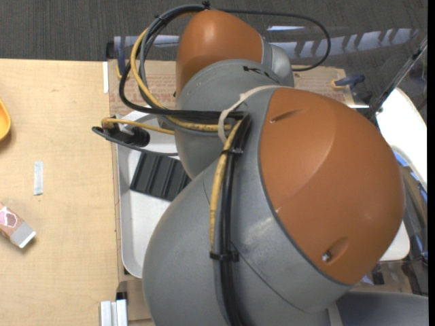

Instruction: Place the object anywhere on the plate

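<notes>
Object for the plate: from my feed I cannot say for certain which thing it is. One candidate is a black ridged piece (155,174), lying flat in the white bin (132,236), in the bin's far left part. Its right end runs under the arm (306,202), so I see only part of it.

The arm stands over that bin with two orange-capped joints, one behind the other, and grey casing between them. Yellow and black cables loop along it. How the gripper stands, and whether it has hold of anything, I cannot tell.

Left of the bin I see a pale wooden tabletop (61,114). At the picture's left border an orange curved edge (3,122) rests on the wood. It may be the plate's rim, but I see too little of it to be sure. It lies well apart from the black ridged piece, with bare wood and the bin's wall between them. Nearer me on the wood lies a small clear strip (38,178). Below that, at a slant by the left border, is a pink and white packet (15,227).
</notes>
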You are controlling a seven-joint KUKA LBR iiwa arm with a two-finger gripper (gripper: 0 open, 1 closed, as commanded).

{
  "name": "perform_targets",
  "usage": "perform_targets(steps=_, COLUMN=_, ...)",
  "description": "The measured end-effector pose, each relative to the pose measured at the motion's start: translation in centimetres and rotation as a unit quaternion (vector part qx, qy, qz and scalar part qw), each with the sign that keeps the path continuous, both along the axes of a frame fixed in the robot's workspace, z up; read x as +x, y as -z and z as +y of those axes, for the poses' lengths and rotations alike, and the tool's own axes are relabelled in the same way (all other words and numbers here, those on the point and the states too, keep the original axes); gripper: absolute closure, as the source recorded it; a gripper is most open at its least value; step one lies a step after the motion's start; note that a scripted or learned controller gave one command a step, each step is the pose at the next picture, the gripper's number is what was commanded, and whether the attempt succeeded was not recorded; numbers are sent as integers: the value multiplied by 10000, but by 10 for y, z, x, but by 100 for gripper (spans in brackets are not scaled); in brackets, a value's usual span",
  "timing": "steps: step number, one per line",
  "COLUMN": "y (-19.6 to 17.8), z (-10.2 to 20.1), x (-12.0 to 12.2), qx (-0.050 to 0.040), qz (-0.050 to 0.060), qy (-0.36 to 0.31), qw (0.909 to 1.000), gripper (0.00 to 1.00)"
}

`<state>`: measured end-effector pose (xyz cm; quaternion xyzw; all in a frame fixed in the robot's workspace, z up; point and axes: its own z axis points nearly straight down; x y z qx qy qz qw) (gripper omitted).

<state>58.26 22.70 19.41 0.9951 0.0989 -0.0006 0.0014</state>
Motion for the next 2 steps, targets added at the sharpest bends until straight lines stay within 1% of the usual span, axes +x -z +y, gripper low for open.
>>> perform_targets(steps=1, y=88, z=0, x=6, qx=-8, qz=16, qy=-202, qw=9998, gripper=0)
perform_targets(steps=2, y=-14, z=-35, x=-15, qx=-4, qz=10, qy=-364, qw=9993, gripper=0)
